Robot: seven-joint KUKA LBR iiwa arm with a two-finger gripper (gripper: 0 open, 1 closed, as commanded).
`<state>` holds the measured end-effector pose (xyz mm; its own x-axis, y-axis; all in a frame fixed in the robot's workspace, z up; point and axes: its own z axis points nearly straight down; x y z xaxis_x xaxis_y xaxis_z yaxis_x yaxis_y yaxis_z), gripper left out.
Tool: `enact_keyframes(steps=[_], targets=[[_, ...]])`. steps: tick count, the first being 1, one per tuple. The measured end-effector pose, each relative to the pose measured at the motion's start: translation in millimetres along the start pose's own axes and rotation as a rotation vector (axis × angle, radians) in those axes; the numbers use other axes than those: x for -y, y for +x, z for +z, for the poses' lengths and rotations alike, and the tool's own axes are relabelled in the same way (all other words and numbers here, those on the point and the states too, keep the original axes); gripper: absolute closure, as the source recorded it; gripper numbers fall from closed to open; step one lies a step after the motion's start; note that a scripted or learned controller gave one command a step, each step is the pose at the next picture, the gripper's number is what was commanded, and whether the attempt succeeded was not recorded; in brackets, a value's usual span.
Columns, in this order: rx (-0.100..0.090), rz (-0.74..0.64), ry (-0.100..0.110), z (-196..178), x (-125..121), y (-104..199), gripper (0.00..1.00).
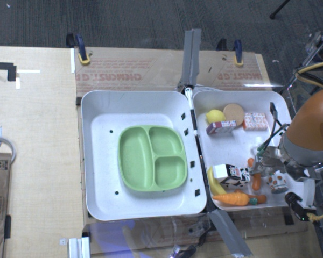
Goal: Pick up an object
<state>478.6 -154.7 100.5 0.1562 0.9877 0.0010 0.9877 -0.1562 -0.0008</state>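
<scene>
Table: a pale wood table [37, 144] carries two shallow white bins side by side, with a cardboard sheet [151, 69] clamped under their far edge.
Left bin: the left bin [97, 122] holds a green divided plate [152, 158] lying flat near its middle, three compartments facing up.
Right bin: the right bin [226, 98] holds the loose objects.
Far end of right bin: a yellow lemon [215, 115], a round tan disc [233, 112], a small maroon box [222, 127] and a pink-and-white box [255, 121] sit close together.
Near end of right bin: a banana [214, 183], a black-and-white milk carton [231, 173] and an orange carrot [234, 199] lie along the near wall, the carrot just beside the banana's tip.
Arm: the grey arm with its orange band [312, 122] reaches in from the right, low over the right bin.
Tool: the tool [264, 163] sits among small orange items [257, 183] near a small can [279, 183]; cannot tell whether its fingers are spread or pressed together, nor whether anything is between them.
</scene>
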Motion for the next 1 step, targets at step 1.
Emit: enact_keyframes(steps=[1], targets=[[0.002, -0.180, 0.001, -99.2, -33.3, 38.1, 1.00]])
